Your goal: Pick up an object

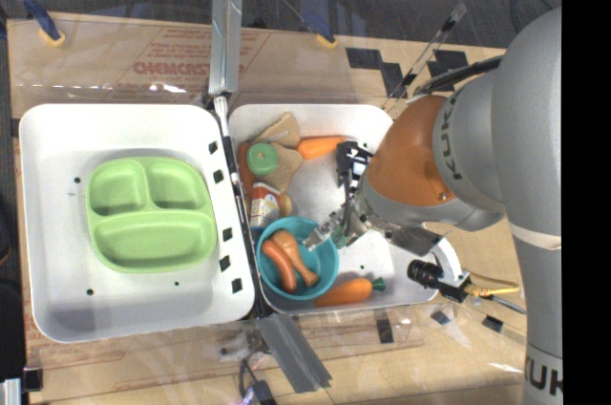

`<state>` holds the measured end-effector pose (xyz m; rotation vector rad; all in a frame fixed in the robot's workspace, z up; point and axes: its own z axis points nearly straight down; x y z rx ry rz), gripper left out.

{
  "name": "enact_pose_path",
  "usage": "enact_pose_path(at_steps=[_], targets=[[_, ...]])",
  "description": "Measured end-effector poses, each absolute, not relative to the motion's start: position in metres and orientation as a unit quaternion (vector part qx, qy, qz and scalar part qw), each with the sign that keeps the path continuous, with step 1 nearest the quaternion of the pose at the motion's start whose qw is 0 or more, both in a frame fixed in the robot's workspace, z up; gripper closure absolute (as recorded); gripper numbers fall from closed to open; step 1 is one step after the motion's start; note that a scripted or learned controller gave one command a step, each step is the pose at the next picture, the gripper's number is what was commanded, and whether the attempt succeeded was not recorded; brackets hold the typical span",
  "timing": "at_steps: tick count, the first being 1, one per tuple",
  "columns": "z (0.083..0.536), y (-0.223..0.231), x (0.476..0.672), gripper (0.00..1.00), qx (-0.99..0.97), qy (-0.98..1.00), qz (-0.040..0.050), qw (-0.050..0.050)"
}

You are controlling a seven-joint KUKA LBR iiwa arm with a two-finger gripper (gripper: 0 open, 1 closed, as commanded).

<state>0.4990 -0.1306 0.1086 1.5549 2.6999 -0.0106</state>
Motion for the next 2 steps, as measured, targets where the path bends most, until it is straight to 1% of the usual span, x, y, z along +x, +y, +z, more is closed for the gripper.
enact_pose_path(at_steps=[1, 2], targets=[[0.193, -0.069, 0.56, 1.0, 0.628, 0.778, 0.0008, 0.001], [0.193, -0.059, 0.577, 1.0, 0.804, 0.595, -0.0059, -0.004]])
